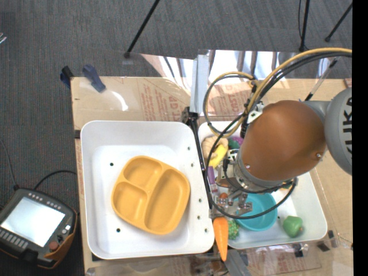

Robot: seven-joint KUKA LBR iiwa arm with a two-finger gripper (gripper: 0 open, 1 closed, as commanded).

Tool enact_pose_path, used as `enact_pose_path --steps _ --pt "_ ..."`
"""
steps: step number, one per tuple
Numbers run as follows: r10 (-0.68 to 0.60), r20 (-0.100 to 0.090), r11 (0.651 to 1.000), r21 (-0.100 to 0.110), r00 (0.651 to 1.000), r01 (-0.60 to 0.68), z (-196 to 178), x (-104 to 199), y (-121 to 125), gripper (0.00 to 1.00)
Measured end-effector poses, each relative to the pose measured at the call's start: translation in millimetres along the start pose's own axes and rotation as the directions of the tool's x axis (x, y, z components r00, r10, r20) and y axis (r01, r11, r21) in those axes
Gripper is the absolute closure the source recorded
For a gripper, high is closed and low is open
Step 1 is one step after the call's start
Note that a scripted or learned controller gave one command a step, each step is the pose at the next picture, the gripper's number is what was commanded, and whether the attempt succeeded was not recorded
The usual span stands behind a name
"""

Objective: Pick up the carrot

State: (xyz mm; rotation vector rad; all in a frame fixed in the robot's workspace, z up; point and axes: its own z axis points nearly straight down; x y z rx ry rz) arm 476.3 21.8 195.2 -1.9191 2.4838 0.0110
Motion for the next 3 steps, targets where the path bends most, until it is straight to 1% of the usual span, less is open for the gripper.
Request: enact_pose_path --steps 1,2,3 --pt "-0.190 -0.003 0.982 0.001 0.982 0.190 -22.8 -33.6 9.1 1.00" --pt "-0.567 -0.002 0.824 -0.004 0.824 0.567 -19.0 -65.0 5.5 1.00" --pt "-0.645 -0.002 0.764 -0.003 0.764 0.645 -49.9 -118.5 12.4 1.00"
